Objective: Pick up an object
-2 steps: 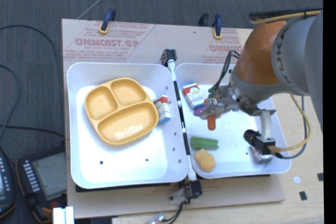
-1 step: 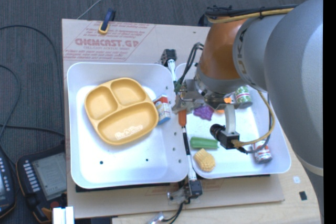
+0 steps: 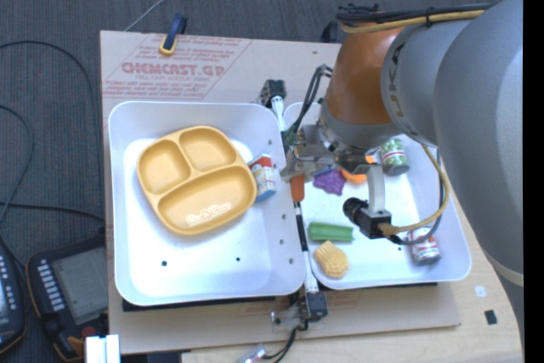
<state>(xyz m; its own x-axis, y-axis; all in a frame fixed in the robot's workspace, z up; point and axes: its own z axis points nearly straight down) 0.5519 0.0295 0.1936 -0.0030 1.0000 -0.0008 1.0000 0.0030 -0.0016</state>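
Purple toy (image 3: 328, 179): lies in the right bin (image 3: 442, 268), close under the wrist.
End effector (image 3: 308, 155): just left of and above the toy, at the bin's left wall; finger state cannot be told.
Nearby: orange piece (image 3: 355, 177) beside toy; green cylinder (image 3: 330, 231) lower, lengthwise left-right.

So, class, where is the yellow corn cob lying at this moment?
The corn cob lies in the right bin, near its front-left corner, just below the green vegetable.
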